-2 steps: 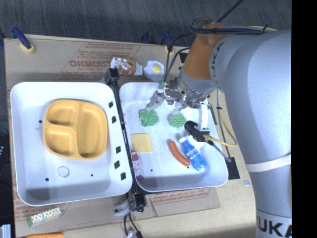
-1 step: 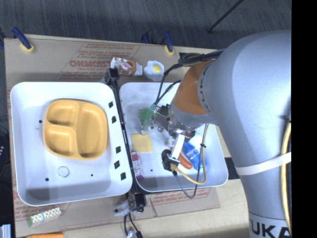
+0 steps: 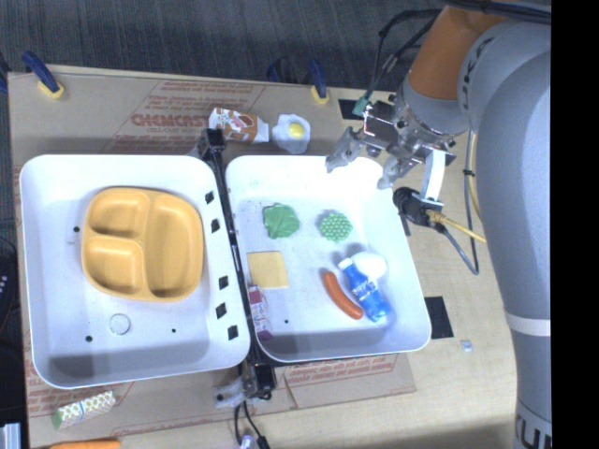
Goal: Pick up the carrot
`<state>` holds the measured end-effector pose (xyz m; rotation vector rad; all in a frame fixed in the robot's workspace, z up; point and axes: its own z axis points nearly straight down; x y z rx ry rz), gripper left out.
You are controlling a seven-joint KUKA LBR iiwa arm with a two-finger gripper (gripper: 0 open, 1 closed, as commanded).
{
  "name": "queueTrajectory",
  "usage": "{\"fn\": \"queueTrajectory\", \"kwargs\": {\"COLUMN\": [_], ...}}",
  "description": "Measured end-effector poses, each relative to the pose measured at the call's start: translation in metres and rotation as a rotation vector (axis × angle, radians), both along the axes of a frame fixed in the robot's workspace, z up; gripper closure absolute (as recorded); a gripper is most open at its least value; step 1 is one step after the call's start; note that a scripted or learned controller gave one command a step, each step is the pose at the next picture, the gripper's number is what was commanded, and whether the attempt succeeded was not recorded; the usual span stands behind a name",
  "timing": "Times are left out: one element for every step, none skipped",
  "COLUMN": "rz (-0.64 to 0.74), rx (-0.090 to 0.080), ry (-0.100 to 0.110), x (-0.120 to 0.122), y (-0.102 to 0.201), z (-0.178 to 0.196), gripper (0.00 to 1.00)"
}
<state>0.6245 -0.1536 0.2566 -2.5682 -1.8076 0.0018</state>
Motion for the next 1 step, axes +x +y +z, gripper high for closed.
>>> {"fn": "queueTrajectory", "kwargs": {"rz": [0.112], "rx": [0.001], "ry": [0.004], "x": [0.0283], "y": [0.0622], "z": [-0.1066], "gripper": [0.0]}}
